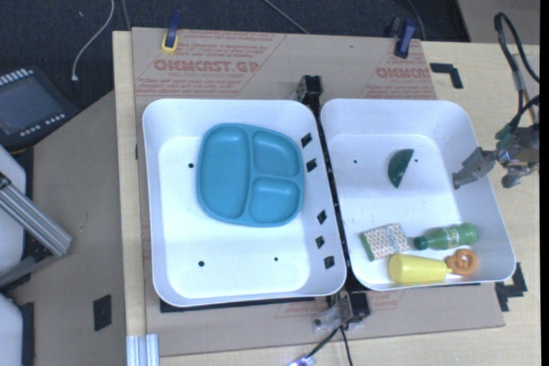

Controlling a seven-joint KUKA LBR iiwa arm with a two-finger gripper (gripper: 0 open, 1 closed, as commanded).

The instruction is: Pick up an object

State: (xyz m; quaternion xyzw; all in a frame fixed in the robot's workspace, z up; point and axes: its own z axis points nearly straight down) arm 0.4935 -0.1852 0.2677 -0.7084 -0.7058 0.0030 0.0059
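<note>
At the right edge of the frame, just above mid-height, the end effector (491,168) hangs over the right rim of the right bin (429,111), its two fingers spread apart with nothing between them. It looks to be in the approach step, not yet over any object.

To do this well, I judge it should pick one target standing clear of its neighbours, centre over it, turn the fingers across the narrow width, and descend straight down before closing. The green wedge (400,167) seems the best choice: it lies alone in the upper middle of the bin, to the left of the end effector at roughly the same height in the frame, with bare white floor all round.

Lower in the frame, down and left of the end effector, sits a crowded group near the bin's bottom wall: a green bottle (447,237), a yellow piece (417,269) touching an orange ring (464,261), and a patterned pad (383,239) just beside them. Grasping there risks nudging a neighbour.

Farther left, the left bin (171,210) holds a blue plate (251,175), well apart, flat and likely hard to pinch.
</note>
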